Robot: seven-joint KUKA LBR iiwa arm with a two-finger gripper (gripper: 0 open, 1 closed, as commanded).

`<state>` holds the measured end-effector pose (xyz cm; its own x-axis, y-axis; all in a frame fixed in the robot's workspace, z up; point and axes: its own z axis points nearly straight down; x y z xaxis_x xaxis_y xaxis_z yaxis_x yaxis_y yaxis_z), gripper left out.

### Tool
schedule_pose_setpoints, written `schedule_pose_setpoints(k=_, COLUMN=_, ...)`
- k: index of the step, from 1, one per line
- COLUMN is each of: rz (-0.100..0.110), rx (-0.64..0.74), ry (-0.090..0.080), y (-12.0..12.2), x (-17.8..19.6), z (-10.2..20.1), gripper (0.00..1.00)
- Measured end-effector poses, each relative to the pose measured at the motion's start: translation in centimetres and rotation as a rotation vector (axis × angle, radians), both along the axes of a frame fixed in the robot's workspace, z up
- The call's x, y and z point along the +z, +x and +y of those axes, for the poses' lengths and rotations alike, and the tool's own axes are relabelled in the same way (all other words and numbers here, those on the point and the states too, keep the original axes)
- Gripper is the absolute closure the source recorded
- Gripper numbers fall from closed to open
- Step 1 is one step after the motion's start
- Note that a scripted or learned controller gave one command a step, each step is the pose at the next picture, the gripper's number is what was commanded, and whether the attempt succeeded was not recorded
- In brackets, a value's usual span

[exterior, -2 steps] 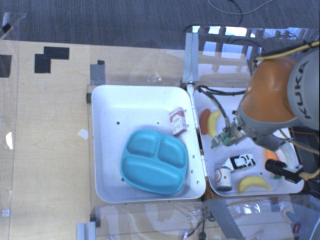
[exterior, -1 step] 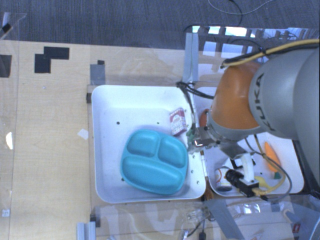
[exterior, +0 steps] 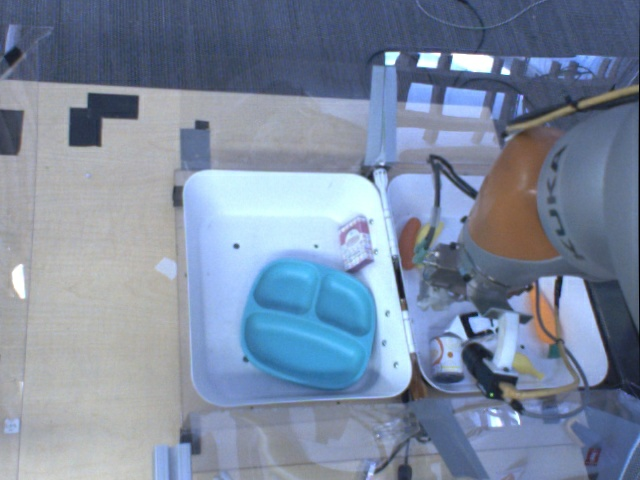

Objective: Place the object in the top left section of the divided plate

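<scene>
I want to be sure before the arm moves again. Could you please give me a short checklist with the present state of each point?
1. Blue divided plate lies flat in the left bin: ok.
2. Top left section of the plate is free: ok.
3. Small red and white packet is off the plate, beside its upper right edge: ok.
4. Arm is over the right bin, away from the plate: ok.
5. Something is held in the jaws: cannot tell, the wrist hides them.
6. Which thing in the crowded right bin is the target: cannot tell.
</scene>
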<state>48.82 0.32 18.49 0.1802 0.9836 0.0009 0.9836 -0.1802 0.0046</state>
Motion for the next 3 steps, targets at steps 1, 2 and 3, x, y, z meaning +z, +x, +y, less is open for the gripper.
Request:
schedule_pose_setpoints(k=1, rz=0.003, rx=-0.150, ry=0.001, y=-0.1, x=1.2, z=9.8, gripper=1.00)
schedule_pose_setpoints(k=2, rz=0.003, rx=-0.149, ry=0.001, y=-0.1, x=1.2, z=9.8, gripper=0.00)
schedule_pose_setpoints(k=3, rz=-0.029, rx=-0.311, ry=0.010, y=0.9, x=-9.0, z=15.8, gripper=0.00)
